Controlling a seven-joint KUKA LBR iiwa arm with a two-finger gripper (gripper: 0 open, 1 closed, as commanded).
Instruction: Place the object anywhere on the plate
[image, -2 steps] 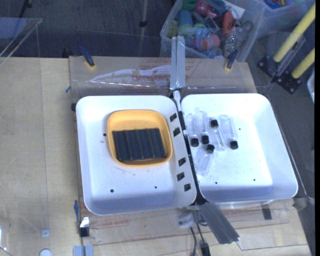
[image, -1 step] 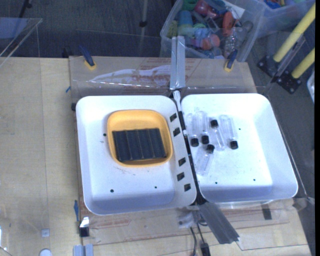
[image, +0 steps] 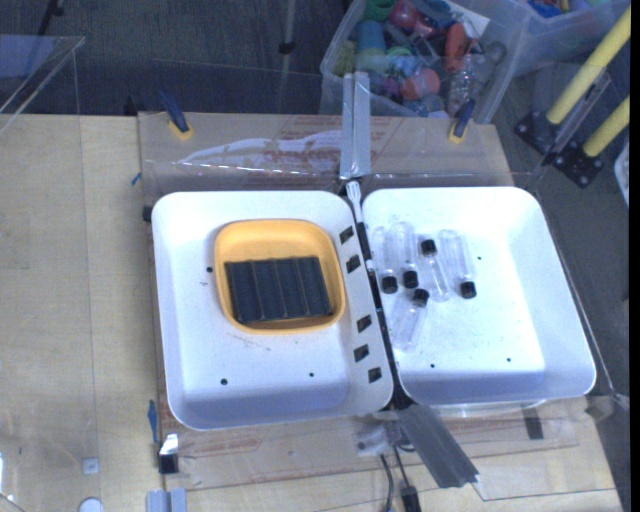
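Over in the right bin (image: 520, 330) we find the clear bottles (image: 425, 270) with black caps, bunched toward its 10 o'clock corner beside the divider. From them, the yellow plate (image: 228, 245) lies at 9 o'clock, in the left bin (image: 190, 380), with a dark ridged block (image: 278, 290) on it. Most bottles run roughly 12 to 6. We cannot tell the state of the jaws.
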